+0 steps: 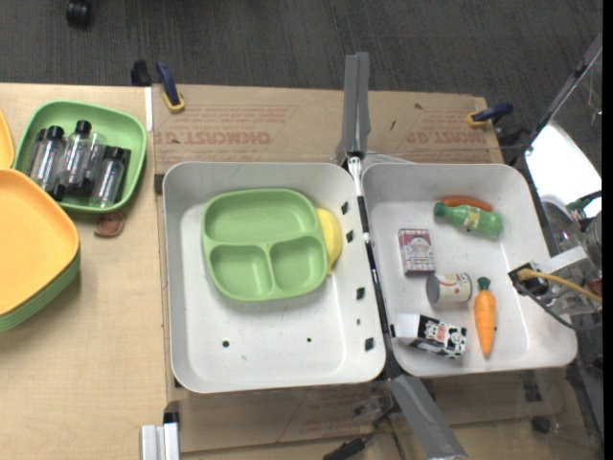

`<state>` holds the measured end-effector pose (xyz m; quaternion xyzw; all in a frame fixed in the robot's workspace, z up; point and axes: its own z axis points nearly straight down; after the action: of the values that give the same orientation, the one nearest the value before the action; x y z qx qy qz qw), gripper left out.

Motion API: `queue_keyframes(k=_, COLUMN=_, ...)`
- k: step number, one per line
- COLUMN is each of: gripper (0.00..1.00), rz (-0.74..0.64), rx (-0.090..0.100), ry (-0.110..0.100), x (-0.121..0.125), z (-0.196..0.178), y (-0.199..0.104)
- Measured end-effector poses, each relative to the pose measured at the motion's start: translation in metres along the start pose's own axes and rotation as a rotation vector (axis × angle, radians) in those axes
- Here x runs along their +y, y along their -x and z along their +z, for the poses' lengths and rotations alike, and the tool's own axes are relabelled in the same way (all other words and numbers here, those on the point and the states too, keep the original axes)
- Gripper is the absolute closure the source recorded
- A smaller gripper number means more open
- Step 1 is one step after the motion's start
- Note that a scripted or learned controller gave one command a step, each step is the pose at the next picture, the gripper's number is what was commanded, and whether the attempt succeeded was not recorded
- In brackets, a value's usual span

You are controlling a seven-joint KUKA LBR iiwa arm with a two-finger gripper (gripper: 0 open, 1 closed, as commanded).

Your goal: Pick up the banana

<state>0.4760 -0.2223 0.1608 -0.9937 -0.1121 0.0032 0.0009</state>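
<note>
From the overhead camera, the banana (330,236) is lying in the left bin (182,286), tucked against the right edge of a green divided plate (264,244), which is hiding most of it; just a yellow sliver is peeking out near the bin's right wall. The plate is sitting toward the far half of that bin.

In the right bin (536,257), a green bottle (469,218) is lying near the far right corner with an orange item touching it behind. A small pink carton (417,252) is resting near the middle, a small can (450,287) just beside it toward the near side, a carrot (486,317) is lying lengthwise near the near right corner, and a black-and-white carton (433,334) is sitting by the near edge.

The gripper's state cannot be told here.
</note>
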Motion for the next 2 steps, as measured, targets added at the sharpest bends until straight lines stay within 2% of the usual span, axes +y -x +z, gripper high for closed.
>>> queue_keyframes(k=1, gripper=1.0, rz=-0.322, rx=0.001, ry=0.0, x=0.002, z=-0.002, y=-0.01)
queue_keyframes(k=2, gripper=1.0, rz=-0.646, rx=0.0, ry=0.0, x=-0.041, z=0.006, y=-0.029)
